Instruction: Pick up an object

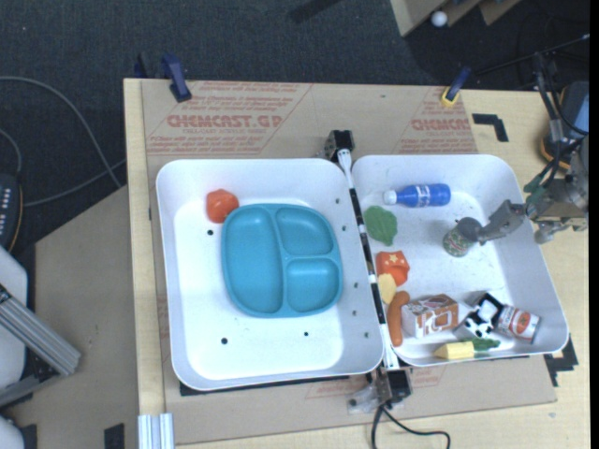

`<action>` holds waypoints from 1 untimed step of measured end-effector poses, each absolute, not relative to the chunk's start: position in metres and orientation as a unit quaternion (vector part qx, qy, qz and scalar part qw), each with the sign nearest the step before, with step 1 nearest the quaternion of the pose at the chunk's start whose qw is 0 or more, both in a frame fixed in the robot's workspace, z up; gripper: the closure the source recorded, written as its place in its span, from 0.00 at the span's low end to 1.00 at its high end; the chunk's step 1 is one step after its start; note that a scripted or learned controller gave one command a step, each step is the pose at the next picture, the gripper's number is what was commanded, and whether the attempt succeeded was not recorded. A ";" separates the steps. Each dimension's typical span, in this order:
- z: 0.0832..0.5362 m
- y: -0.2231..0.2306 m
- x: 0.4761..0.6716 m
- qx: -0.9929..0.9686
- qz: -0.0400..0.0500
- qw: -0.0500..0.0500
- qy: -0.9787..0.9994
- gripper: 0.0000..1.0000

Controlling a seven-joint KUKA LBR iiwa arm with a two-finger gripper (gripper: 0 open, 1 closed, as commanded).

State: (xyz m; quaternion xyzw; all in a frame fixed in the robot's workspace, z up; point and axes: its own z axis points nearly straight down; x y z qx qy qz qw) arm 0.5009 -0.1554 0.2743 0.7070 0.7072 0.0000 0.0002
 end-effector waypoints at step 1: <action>0.141 -0.175 0.543 0.707 -0.001 -0.002 0.707 0.00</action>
